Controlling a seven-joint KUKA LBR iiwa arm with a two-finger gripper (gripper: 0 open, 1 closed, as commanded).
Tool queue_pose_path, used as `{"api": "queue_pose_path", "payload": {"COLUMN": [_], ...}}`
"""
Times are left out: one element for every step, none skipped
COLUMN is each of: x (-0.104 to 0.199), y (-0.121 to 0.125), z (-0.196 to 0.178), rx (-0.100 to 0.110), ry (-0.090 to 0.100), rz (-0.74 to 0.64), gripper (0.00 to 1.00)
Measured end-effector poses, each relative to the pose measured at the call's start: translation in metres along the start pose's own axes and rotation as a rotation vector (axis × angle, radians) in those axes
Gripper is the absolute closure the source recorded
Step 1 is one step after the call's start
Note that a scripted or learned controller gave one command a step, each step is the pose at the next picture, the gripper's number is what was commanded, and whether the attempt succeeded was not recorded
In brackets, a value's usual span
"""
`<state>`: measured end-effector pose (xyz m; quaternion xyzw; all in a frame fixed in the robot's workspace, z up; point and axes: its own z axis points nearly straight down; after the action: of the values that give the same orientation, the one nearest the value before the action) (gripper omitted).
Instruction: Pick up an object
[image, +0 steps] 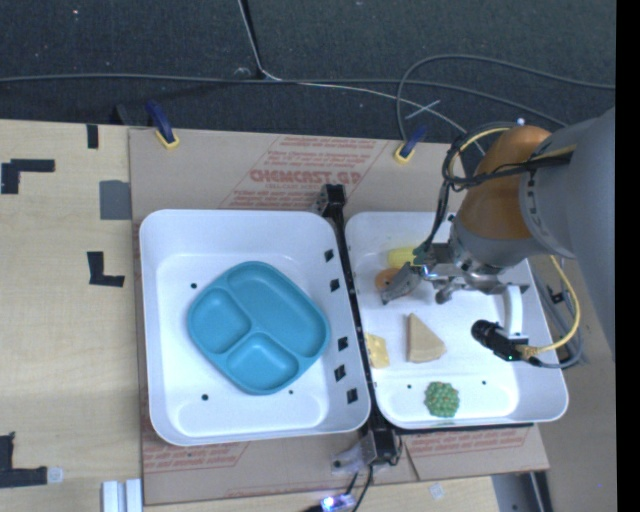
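Camera view: tool (425, 281) hides part of yellow piece (401, 258).

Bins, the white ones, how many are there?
2. The left bin holds a blue divided plate. The right bin holds the small food pieces, with the gripper over it.
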<state>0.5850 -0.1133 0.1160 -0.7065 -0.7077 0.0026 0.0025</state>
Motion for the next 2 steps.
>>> {"api": "queue_pose_path", "payload": {"x": [0.0,0.001], "y": [0.0,0.001], "z": [0.032,0.02], "rx": [-0.007,-0.009], "ry": [-0.002,-0.002], "rz": [0.0,-0.002], "gripper": [0.0,1.0]}}
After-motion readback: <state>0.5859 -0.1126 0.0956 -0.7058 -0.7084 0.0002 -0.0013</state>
